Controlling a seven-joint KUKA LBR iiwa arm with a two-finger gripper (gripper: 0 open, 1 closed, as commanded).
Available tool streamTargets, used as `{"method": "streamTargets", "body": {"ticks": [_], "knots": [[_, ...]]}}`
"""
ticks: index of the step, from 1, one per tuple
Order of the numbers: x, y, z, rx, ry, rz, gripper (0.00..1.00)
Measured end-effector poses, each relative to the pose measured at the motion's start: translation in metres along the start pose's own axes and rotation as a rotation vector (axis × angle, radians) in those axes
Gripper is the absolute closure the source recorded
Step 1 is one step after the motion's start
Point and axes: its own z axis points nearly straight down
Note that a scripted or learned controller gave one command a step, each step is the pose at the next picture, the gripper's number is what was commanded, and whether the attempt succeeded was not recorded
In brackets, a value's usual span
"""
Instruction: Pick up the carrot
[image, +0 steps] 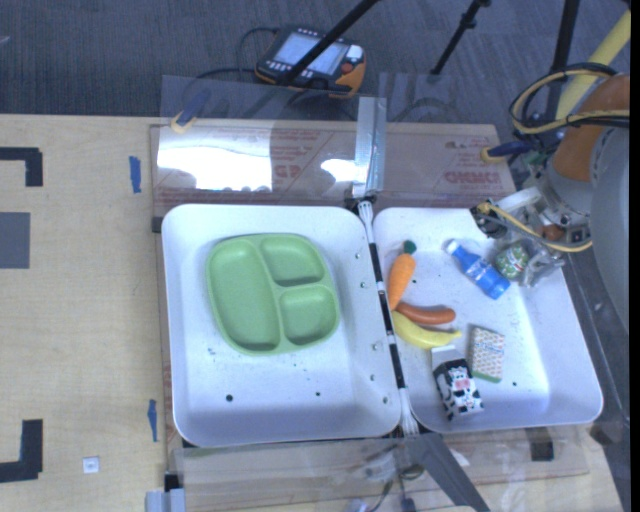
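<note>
Broadly, we see a pale wooden worktop (70, 320) bearing two shallow white bins. The left bin (190, 400) holds a green sectioned plastic tray (272, 291). The right bin (560, 385) holds the small orange carrot (400, 277) at its left edge, just above a red sausage (428, 314) and yellow banana (425, 335). The gripper (525, 250) hovers over the bin's far right corner; whether it grasps anything, we cannot tell. Writing on the clear panel behind is unreadable.

The wooden bench (80, 300) bears two white bins (190, 380) side by side.
</note>
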Motion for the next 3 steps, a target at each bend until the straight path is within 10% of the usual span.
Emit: {"method": "streamTargets", "body": {"ticks": [1,2,3], "knots": [[-0.005,0.007,-0.072,-0.011,-0.003,0.008,1.00],[-0.001,0.000,0.000,-0.001,0.001,-0.003,1.00],[-0.016,0.005,-0.070,-0.011,-0.003,0.013,1.00]]}}
